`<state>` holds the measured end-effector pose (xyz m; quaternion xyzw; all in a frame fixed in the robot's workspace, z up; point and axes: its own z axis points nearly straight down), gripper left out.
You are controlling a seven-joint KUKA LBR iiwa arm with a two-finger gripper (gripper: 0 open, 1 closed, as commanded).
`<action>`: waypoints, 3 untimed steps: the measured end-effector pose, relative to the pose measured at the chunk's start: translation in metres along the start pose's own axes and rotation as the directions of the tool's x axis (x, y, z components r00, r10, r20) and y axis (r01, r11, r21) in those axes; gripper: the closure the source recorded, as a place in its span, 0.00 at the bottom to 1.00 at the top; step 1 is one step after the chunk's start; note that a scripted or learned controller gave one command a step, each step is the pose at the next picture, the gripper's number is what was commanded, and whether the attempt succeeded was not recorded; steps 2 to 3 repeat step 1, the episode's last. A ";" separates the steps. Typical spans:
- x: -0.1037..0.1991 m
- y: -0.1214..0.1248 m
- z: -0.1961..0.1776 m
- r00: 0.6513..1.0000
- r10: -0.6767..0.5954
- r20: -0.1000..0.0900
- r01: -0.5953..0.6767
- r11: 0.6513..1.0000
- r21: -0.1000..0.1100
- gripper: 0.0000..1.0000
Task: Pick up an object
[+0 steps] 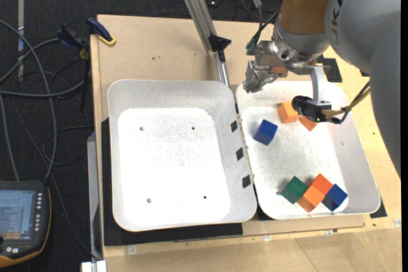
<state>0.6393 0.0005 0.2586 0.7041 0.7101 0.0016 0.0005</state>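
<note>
At the right bin's [357, 156] 11 o'clock corner the gripper [258, 81] hovers, approach step, holding no block; next move: descend on the blue cube [266, 131] at its 6 o'clock.

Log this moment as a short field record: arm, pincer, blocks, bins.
arm: reaches in from the right, over the right bin
pincer: above the right bin's far left corner
lone blue block: near that bin's left wall
orange block: beside a black cable fitting
near cluster: green block, orange block, blue block
left bin: white
</note>
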 end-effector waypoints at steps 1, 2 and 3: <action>0.061 0.018 0.011 1.000 0.001 0.000 -0.001 1.000 0.001 1.00; 0.061 0.018 0.011 1.000 0.001 0.000 -0.001 1.000 0.001 1.00; 0.061 0.018 0.011 1.000 0.001 0.000 -0.001 1.000 0.001 1.00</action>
